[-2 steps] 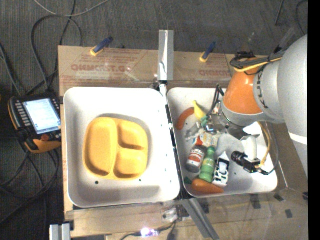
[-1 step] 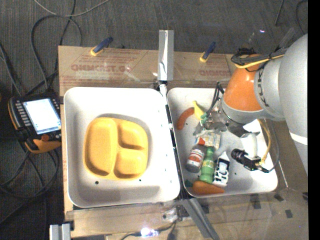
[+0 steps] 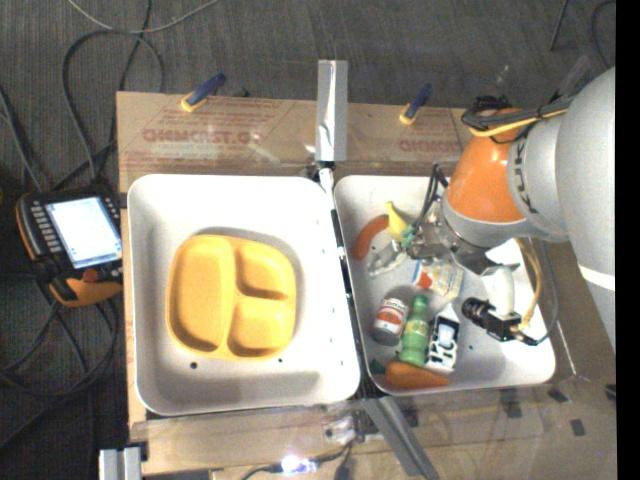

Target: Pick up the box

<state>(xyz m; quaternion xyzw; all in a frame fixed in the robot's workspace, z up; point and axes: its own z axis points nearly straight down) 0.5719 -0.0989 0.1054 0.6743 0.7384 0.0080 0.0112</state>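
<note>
The box (image 3: 445, 342) is a small dark carton with white markings on its face, lying flat near the front of the right bin (image 3: 520, 368). It sits just beside a green bottle (image 3: 414, 332), with an orange carrot-like piece (image 3: 415, 375) touching or nearly touching its lower left corner. A small can with a red label (image 3: 391, 318) stands left of the bottle, and a red-orange curved item (image 3: 368, 234) and a yellow piece (image 3: 400, 223) lie toward the back of the same bin. The gripper (image 3: 428, 258) hangs over the middle of the right bin, above and apart from the box; how far it is open cannot be told, and nothing is seen held in it. The left bin (image 3: 150, 228) holds a yellow divided tray (image 3: 235, 294). Both bins rest on the desk (image 3: 230, 133), and a handheld controller with a lit screen (image 3: 75, 233) lies off its left side.
</note>
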